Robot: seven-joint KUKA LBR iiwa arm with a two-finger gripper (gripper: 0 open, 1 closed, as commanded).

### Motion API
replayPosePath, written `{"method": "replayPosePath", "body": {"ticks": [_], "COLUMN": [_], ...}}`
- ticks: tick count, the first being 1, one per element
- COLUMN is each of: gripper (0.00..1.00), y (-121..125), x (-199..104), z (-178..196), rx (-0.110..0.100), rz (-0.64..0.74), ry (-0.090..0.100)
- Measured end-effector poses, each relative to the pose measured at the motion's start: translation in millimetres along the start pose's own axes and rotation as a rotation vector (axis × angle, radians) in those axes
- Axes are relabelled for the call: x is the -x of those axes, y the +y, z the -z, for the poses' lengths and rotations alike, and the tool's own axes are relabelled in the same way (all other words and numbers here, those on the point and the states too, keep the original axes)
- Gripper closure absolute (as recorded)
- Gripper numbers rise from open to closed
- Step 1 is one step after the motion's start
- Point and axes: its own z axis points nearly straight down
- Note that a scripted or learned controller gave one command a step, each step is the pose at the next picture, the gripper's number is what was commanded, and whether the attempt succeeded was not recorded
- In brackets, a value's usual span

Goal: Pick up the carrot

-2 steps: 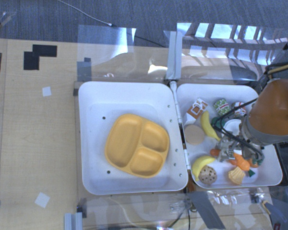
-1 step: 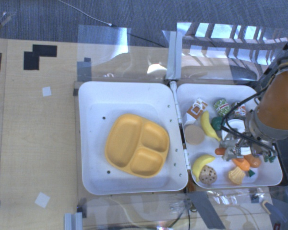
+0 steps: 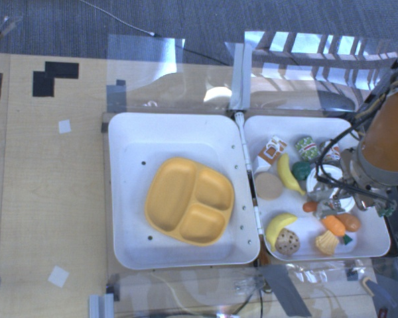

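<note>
The carrot (image 3: 333,226) lies near the front right corner of the right bin (image 3: 382,249), beside a tomato (image 3: 351,222). The gripper (image 3: 328,201) hangs just above it, at the carrot's twelve o'clock; its opening cannot be told.

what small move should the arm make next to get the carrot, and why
Probably a short drop straight down. The gripper hovers in the right bin, just above the carrot, which lies beside the corn. A careful descent should avoid nudging either.
</note>
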Motion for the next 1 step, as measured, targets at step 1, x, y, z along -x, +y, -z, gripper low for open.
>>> {"method": "replayPosePath", "body": {"ticks": [1], "gripper": [1.00], "y": [11.8], "x": [10.6], "z": [27.8], "rx": [0.000], "rz": [0.324], "ry": [-0.002]}}
